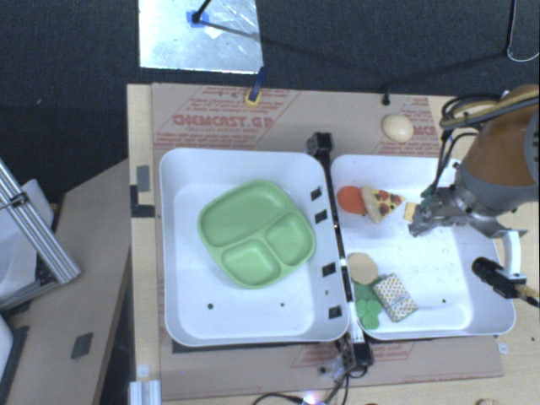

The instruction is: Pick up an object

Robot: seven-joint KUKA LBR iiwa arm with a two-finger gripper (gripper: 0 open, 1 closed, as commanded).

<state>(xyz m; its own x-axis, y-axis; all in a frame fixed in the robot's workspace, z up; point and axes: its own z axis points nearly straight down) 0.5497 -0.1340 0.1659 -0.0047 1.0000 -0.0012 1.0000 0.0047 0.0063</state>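
Right now your gripper (419,224) hangs low over the right bin (447,264), near its far right side, just beside a small yellowish piece (411,211) and close to the toy pizza slice (381,203). You cannot tell from this slanted view whether the jaws are open or closed, and nothing shows between them. My read is that you are in the approach step, with no object taken yet. The candidates all lie in that bin: a red round piece (350,198) touching the pizza slice, a tan disc (363,267), green discs (367,305) and a patterned packet (395,298) toward the near edge. The left bin (181,226) carries a green divided plate (256,233). Next, you likely need to centre over one piece, descend, and close squarely on it.
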